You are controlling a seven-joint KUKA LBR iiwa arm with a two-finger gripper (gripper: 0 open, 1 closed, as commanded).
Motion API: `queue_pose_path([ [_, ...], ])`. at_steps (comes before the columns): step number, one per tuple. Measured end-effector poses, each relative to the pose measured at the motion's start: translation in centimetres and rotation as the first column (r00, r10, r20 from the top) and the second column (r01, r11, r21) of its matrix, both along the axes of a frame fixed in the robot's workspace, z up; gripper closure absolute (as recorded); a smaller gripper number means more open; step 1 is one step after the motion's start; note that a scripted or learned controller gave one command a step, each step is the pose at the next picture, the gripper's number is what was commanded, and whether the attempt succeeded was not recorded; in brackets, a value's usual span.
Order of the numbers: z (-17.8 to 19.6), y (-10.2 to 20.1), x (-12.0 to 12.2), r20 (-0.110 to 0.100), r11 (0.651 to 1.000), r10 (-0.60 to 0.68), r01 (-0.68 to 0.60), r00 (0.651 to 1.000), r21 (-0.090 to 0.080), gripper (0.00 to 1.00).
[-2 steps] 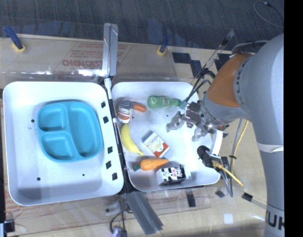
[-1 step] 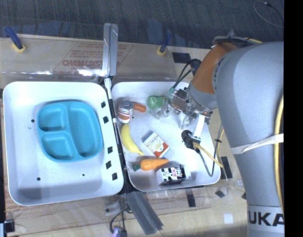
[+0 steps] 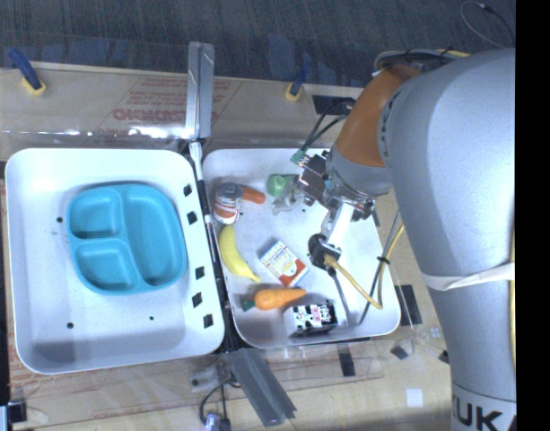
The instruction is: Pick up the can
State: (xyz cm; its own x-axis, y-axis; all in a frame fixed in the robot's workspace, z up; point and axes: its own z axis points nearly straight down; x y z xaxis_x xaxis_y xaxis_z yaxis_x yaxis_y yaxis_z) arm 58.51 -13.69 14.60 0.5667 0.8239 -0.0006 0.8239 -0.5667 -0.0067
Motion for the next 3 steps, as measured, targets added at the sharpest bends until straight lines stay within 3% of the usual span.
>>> queue_pose_path([
  [1,-5.5,-3.3,7.1,0.002,0.997,0.078,-0.078,0.997,-0.002,0.0],
  [2,-5.3,-3.6,2.1,0.003,0.999,-0.038,0.038,0.999,0.008,0.0],
  [3,-4.5,-3.4,2.1,0.0,0.999,-0.031,0.031,1.0,0.011,1.0],
])
